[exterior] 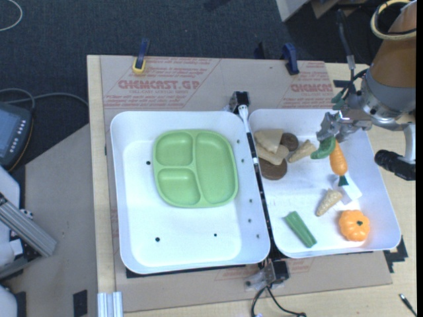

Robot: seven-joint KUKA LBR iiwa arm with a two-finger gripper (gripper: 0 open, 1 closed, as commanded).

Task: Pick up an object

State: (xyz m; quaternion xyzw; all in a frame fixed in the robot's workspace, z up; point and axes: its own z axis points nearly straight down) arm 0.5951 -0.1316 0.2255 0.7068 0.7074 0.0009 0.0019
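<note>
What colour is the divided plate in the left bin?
Light green, seen clearly in the camera view: divided plate.

Grey arm [390,88] with an orange band [394,51] above the wrist; metallic gripper [330,129] beneath, dark cables alongside.

- Gripper [328,132] hangs over the right bin [377,177], at the toy carrot's [338,160] green top.
- Toy pumpkin [354,225], green stick [301,229] lie nearer the front.
- Green divided plate [195,168] sits in the left bin [132,197].
</note>
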